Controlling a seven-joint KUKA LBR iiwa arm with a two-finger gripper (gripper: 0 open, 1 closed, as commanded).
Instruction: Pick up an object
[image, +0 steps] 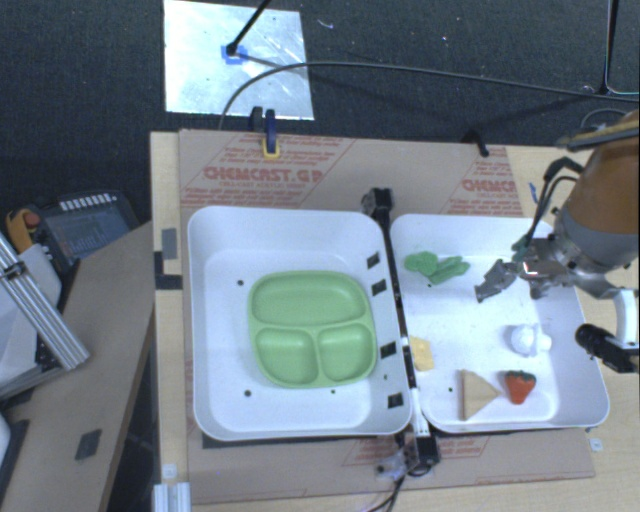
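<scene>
gripper (497, 281) over rt bin (560, 238) – nr green toy (436, 265)

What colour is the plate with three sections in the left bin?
Light green. The plate shows clearly in the camera view, lying in the white left bin.

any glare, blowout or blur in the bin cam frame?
Camera view: white object nearly blown out against the right bin; foil sheet up top glares; gripper soft, fingertips hard to resolve; green tray evenly lit, faint shadows.
</scene>
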